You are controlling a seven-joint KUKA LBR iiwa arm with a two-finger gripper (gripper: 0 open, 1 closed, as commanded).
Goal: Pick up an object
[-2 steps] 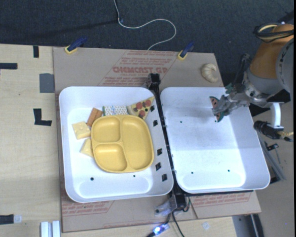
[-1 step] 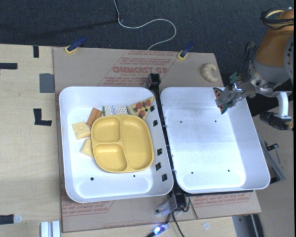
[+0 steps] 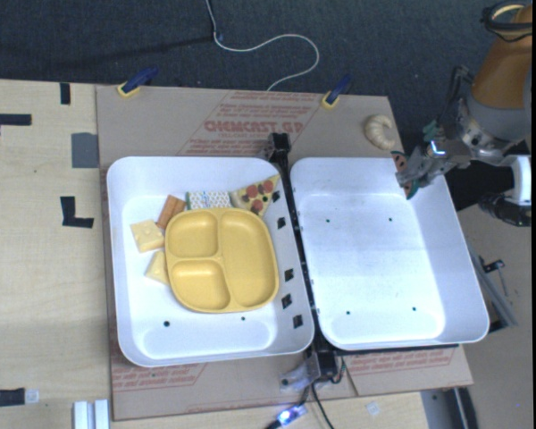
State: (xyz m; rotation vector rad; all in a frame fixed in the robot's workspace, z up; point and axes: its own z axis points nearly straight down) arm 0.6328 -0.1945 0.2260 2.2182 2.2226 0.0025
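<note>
Yellow divided plate (image 3: 221, 259) | long axis tilted, left bin (image 3: 125, 239) | gripper (image 3: 414, 176) state unclear

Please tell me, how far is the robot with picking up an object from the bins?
Nothing looks done yet. The yellow divided plate, the cracker-like pieces and the other small items lie in the left bin. At this moment the gripper is at the upper right corner of the right bin, far from those things. What is left: to cross to the left bin, close on one item and lift it.
</note>
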